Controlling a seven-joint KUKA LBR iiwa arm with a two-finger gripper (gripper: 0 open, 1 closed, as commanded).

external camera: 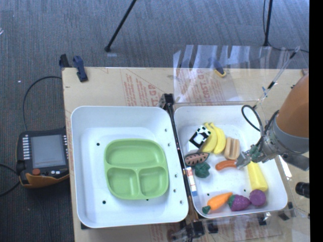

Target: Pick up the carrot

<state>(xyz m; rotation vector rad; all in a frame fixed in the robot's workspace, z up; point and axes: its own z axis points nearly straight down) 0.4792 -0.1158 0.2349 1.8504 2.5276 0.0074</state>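
Observation:
The carrot (220,200), orange with a green top, lies near the front edge of the right bin (229,114), pointing right toward a purple grape bunch (239,202). My gripper (244,160) hangs low over the middle of that bin, up and to the right of the carrot and well apart from it. Its tip sits just at the right end of a small orange-red pepper-like piece (225,165). Nothing shows in its grasp.
The right bin also holds bananas (217,137), a black-and-white cube (201,135), a bun (232,147), a brown piece (196,158), broccoli (202,170), a yellow corn cob (257,177) and a second purple piece (258,197). The left bin (86,135) holds a green divided plate (136,167).

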